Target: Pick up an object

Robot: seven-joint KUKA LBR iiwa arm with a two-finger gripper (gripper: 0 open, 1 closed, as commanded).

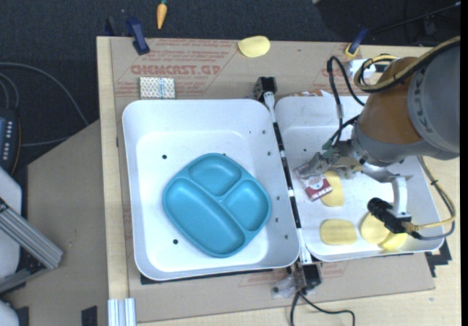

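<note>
My gripper (313, 168) reaches into the left part of the right bin (307, 116), low over its floor. Just below it lies a small red and white packet (316, 188), next to a yellow piece (333, 196). I cannot tell whether the gripper touches the packet. More yellow foam-like pieces lie near the bin's front: one flat piece (337, 232) and two others (374, 229) (395, 241) to its right. The arm's grey and orange body (398, 116) hides the bin's right side.
The left bin (146, 134) holds a blue divided plate (216, 204). On the bench behind the bins lie a yellow lump (254, 46), a patterned packet (157, 87) and a blue clip (137, 36). A small carrot toy (161, 14) lies on the dark floor beyond.
</note>
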